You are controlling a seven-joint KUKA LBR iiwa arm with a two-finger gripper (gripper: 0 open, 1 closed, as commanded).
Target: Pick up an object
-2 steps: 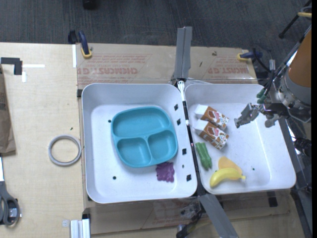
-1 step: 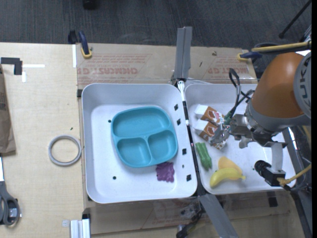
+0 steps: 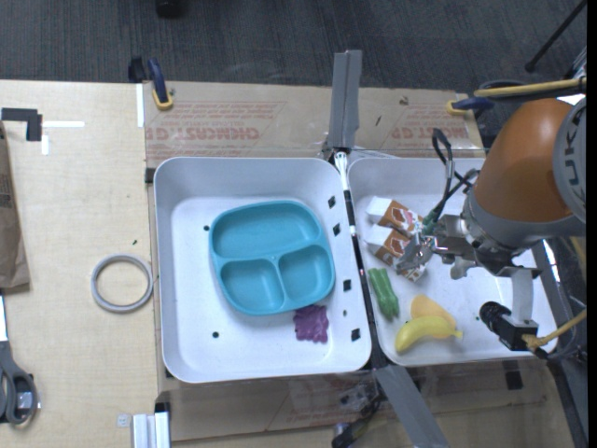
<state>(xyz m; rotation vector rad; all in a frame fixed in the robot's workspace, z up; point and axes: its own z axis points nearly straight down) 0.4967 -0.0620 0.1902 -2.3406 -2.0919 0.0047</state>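
Over the right bin (image 3: pixel 466 348), the gripper (image 3: pixel 413 258) is seen low beside two small cartons (image 3: pixel 396 230); whether anything is gripped cannot be told. Below it, a green pepper (image 3: pixel 383 293) and a banana (image 3: pixel 424 332) are laid on the bin floor, near each other. A blue divided plate (image 3: pixel 270 255) and purple grapes (image 3: pixel 312 323) are held by the left bin (image 3: pixel 177 278).
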